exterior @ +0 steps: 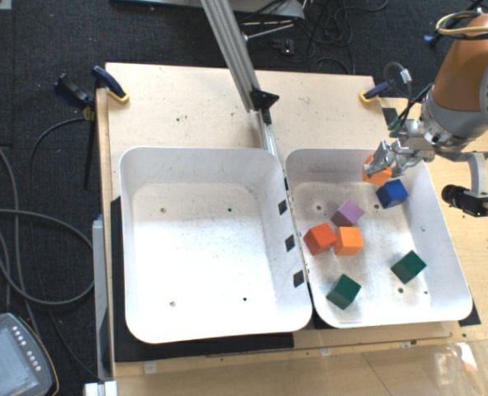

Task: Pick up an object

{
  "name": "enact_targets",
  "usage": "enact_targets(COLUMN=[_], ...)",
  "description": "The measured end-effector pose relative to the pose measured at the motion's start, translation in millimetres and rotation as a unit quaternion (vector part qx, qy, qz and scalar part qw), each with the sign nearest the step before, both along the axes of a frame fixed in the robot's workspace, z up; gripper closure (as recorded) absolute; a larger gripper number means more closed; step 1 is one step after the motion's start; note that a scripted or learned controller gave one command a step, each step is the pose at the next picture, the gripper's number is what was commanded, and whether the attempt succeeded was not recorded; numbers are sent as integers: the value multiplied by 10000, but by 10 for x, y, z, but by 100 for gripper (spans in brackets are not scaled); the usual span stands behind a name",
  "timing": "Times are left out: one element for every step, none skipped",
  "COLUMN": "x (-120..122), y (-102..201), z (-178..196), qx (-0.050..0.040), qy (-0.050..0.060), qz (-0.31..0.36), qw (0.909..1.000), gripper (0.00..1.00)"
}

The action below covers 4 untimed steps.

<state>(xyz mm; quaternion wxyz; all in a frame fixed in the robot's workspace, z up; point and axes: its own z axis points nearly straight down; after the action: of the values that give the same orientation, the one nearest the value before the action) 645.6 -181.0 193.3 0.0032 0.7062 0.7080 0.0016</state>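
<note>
Orange block point(379, 172) in pincer point(384, 164), tilted cornerwise.

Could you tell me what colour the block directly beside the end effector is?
Blue, seen in the camera view.

Orange cubes point(334, 239), blue cube point(391, 193), green cubes point(343, 290), white bins point(144, 172)

**Legible text: none**

No readable lettering, labels, brands, numbers or signs. The handheld pendant point(12, 361) at lower left shows a screen and buttons, too small to read. Black patches on the bins' shared rim point(289, 242) carry no discernible characters.
</note>
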Motion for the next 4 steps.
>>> enact_targets(x=[16, -112, -224, -418], y=[-1, 471, 899, 1425], z=[539, 423, 459, 361], qx=[-1, 19, 21, 23], qy=[-2, 44, 43, 52], qz=[1, 19, 21, 26], qw=[10000, 10000, 10000, 10000], gripper=[100, 100, 100, 100])
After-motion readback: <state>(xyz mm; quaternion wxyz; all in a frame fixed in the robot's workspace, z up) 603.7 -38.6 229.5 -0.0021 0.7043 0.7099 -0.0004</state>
